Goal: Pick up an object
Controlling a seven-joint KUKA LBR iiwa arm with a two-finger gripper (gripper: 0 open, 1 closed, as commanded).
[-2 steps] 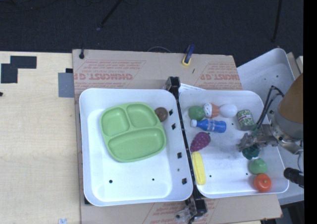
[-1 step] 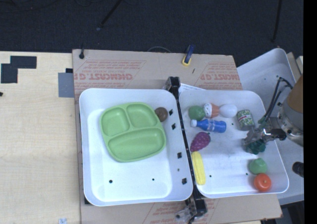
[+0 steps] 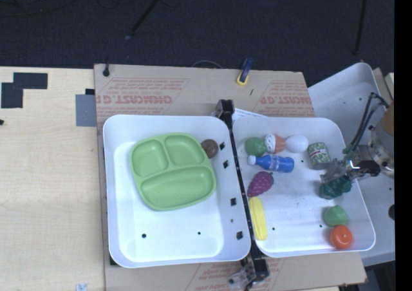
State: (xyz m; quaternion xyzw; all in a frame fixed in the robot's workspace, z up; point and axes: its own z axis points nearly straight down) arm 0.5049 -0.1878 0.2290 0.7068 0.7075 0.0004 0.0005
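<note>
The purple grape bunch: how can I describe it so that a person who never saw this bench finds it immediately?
Look at the right white bin, on its side near the divider between the two bins. The purple grape bunch lies there, just below the blue bottle and above the yellow corn cob. It is the one purple, bumpy, roughly teardrop-shaped thing among these neighbours.

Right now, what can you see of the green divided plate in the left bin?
The green divided plate is light green and looks like matte plastic, a rounded rectangle with three compartments: two smaller ones along its far side and one long one nearer the camera. All three hold nothing. It lies flat, right side up, turned slightly askew, on the floor of the left bin toward the far end. A small brown ball sits by its far right corner, touching or nearly so.
</note>
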